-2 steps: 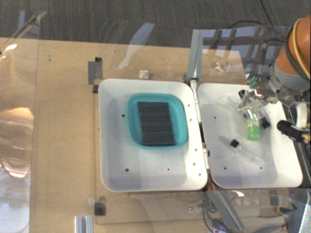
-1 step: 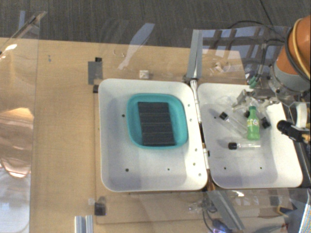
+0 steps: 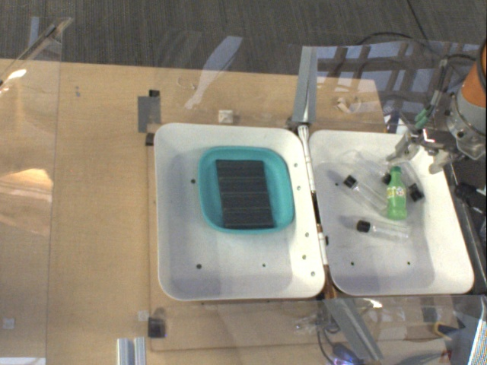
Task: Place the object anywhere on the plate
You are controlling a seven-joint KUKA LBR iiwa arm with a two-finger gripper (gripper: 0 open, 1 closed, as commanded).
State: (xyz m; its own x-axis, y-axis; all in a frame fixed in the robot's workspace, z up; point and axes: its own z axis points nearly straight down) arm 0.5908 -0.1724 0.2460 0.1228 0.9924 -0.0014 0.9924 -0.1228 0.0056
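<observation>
A teal plate (image 3: 283,192) lies in the left bin (image 3: 228,268), with a dark grey ridged slab (image 3: 243,195) resting on it. In the right bin (image 3: 396,272) lies a small green bottle (image 3: 395,196) among three clear tubes with black caps (image 3: 350,181) (image 3: 364,225) (image 3: 415,194). My gripper (image 3: 417,157) hangs over the upper right part of the right bin, just above the green bottle. It is open, its fingers spread with nothing between them.
A grey metal post (image 3: 305,86) rises behind the seam between the two bins. Cables and a frame crowd the back right corner (image 3: 396,59). Bare wooden bench (image 3: 76,204) stretches to the left of the bins.
</observation>
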